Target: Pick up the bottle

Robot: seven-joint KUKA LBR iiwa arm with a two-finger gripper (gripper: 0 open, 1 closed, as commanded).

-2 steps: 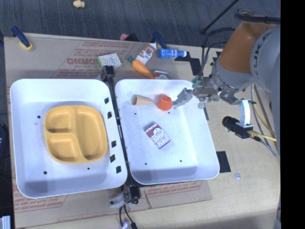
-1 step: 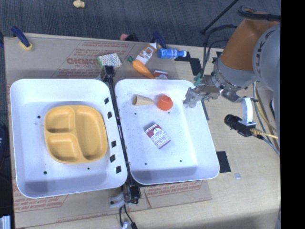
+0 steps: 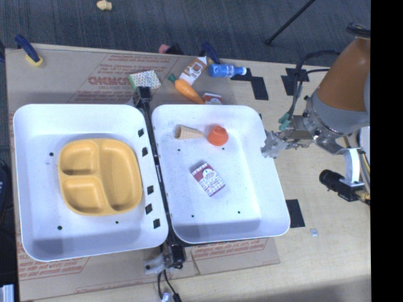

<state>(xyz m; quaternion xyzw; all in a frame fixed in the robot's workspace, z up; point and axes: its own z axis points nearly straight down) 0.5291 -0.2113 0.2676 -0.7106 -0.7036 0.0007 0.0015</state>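
A small blue bottle (image 3: 225, 70) with a pale cap lies on its side on the cardboard behind the right bin (image 3: 267, 187). Beside it, to the left, lies a white bottle-shaped item with an orange label (image 3: 194, 70). My gripper (image 3: 272, 145) hangs just outside the right bin's right rim, low over the bench, well to the front right of the blue bottle. Nothing shows in it. The grey arm with its orange band (image 3: 347, 74) comes in from the right.
In the right bin lie an ice-cream cone (image 3: 188, 131), an orange round piece (image 3: 218, 135) and a small red packet (image 3: 208, 178). The left bin holds a yellow divided plate (image 3: 99, 175). A toy carrot (image 3: 187, 90) and a green patterned box (image 3: 145, 79) lie behind the bins.
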